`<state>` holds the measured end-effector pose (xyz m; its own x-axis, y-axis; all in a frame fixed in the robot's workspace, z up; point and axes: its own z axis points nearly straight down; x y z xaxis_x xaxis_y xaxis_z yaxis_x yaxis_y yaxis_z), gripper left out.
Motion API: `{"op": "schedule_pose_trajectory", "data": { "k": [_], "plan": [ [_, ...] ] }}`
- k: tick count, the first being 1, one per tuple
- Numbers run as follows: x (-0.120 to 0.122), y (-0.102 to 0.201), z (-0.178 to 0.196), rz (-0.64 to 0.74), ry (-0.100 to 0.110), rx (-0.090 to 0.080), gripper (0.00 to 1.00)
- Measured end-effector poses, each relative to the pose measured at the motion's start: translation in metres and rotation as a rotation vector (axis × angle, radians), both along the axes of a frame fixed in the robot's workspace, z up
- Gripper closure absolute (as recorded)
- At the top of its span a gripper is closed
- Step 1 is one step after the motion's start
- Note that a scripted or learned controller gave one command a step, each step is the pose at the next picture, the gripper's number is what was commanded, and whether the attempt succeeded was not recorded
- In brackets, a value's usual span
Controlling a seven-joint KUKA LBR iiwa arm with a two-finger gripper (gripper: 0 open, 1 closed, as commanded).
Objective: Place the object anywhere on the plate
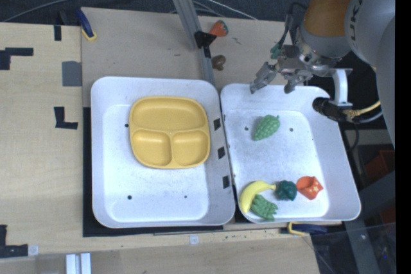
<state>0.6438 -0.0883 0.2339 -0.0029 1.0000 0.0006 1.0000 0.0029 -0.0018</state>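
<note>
The jaws (275, 81) hang over the far rim of the right bin (343, 157), spread apart with nothing between them. The arm (359, 3) reaches in from the right, its orange band at the top of the view. The plate (170, 131) is yellow, with three compartments, and lies in the left bin (109, 157). In the right bin, a knobbly green bunch of grapes (266, 126) lies alone near the middle, well apart from the plate. Along the near edge lie a yellow banana (252, 192), a leafy green piece (263, 206), a dark green broccoli (286, 190) and an orange-red pepper (310, 187), clustered close together. Both bins rest on the table (38, 157).
</note>
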Motion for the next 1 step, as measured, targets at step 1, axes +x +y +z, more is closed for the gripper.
{"op": "schedule_pose_trajectory", "data": {
  "k": [1],
  "plan": [
    [0.0,0.0,0.0,0.0,0.0,0.0,0.0]
  ]
}}
